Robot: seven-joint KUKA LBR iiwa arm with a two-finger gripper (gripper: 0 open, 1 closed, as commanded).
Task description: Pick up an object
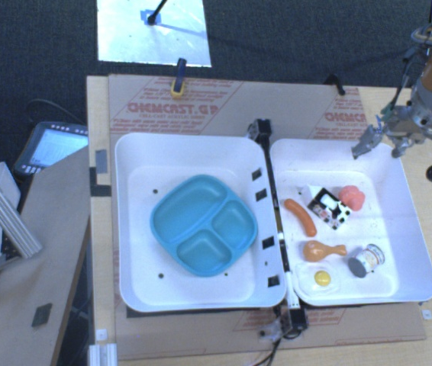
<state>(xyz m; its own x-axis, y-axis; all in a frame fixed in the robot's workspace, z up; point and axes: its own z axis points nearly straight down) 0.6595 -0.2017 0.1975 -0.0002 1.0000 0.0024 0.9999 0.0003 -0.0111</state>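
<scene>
The fingers are held wide and empty above the right bin, ready for 1 toy to be picked.

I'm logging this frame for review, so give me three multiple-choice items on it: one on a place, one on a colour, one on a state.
1. Where does the divided plate lie?
A. the left bin
B. the right bin
C. the cardboard

2. What colour is that plate?
A. red
B. blue
C. yellow

3. How does the gripper stand?
A. shut on the sausage
B. open, holding nothing
C. resting on the plate

Key: 1 A, it sits in the left bin. 2 B, its surface is light blue. 3 B, its fingers are spread over the right bin's far rim, apart from the sausage.
</scene>
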